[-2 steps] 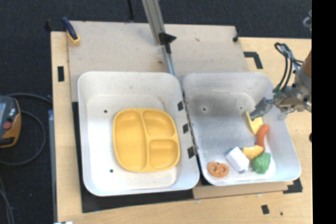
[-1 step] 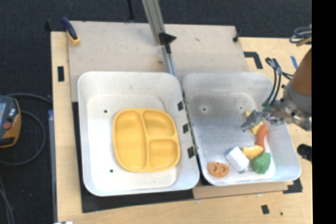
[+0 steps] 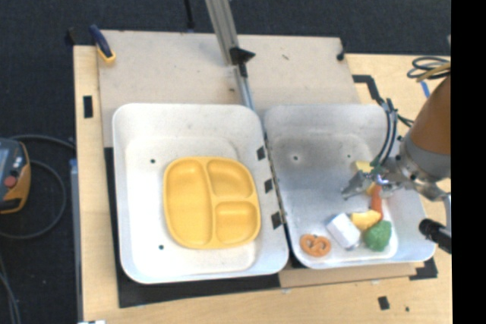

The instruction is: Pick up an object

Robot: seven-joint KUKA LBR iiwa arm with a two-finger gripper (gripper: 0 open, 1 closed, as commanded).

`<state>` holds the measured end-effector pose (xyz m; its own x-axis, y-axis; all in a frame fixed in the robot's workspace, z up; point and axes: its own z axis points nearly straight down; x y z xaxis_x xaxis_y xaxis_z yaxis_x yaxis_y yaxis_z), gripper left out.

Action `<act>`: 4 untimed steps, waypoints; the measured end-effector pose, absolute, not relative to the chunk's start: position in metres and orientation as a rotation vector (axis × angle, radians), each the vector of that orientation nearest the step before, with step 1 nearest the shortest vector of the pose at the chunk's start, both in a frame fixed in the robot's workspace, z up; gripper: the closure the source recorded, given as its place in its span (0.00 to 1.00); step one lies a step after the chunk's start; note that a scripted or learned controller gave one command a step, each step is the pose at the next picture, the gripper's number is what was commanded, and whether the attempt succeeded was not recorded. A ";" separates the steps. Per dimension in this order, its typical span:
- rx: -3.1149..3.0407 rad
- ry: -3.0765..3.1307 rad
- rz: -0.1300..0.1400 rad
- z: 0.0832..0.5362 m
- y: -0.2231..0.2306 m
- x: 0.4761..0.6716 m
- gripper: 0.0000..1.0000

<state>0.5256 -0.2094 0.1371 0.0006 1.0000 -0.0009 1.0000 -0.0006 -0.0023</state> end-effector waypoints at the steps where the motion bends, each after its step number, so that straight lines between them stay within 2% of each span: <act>1: -2.228 -2.223 -0.003 0.151 -0.211 0.528 1.00; 3: -2.224 -2.231 -0.004 0.242 -0.219 0.531 1.00; 4: -2.217 -2.229 -0.001 0.233 -0.169 0.536 1.00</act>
<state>0.5359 -0.1691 0.2327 -0.0055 1.0000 -0.0011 1.0000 0.0055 0.0022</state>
